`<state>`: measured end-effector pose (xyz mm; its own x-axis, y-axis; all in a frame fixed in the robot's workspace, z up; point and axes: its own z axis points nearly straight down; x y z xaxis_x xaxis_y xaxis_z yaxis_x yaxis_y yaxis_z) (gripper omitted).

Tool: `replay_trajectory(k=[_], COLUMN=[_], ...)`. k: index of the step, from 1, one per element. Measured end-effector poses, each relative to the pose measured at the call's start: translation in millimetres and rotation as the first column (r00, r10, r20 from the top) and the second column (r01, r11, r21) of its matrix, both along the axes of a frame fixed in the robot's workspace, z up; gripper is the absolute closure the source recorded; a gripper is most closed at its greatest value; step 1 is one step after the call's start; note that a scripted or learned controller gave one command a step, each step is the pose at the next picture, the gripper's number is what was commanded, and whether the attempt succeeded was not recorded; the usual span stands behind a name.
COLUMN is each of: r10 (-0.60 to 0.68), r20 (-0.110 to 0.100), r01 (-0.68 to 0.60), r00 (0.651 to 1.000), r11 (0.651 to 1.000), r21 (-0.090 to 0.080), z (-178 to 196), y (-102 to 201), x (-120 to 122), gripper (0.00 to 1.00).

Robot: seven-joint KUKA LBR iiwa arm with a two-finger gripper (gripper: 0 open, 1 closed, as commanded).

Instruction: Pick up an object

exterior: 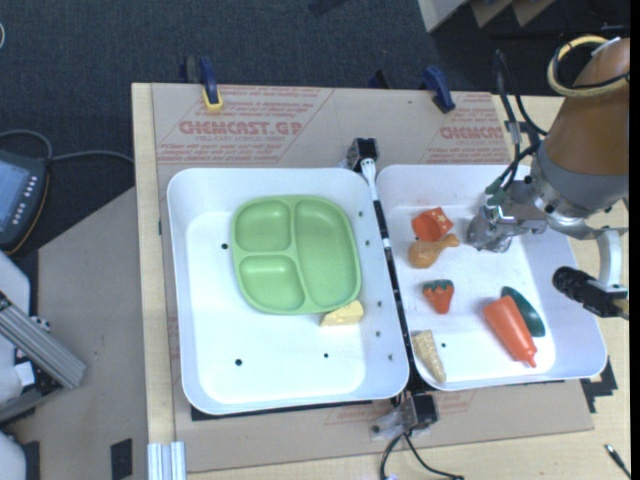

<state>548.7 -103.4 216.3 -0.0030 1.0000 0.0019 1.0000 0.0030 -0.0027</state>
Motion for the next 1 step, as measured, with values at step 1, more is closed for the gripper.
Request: replay_trajectory(k=[1], r10=[0.003], r20=[0.001], r01=[-0.003], r00=[1.0], r11=[1.0], r21=[0.001], z=[-0.1], y=[59.8], x=[0.4], gripper=[1.0])
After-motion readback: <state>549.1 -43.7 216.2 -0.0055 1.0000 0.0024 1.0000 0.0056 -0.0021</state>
